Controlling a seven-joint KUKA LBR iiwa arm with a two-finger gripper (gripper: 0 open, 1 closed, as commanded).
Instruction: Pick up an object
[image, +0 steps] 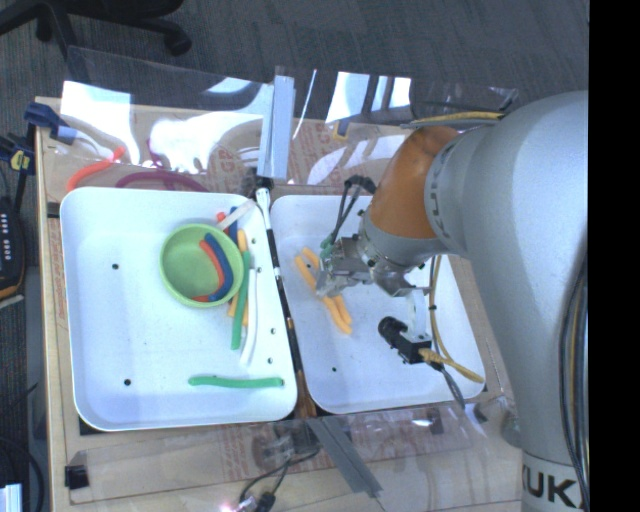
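The gripper (333, 283) is low in the right white bin (370, 390), right over two small orange curved plastic pieces (340, 315), one up-left of it, one just below. To get it right, I'd say centre on one piece and close squarely. I cannot tell how it is set. The grey arm (500, 180) leans in steeply, orange band (405, 195) above the wrist.
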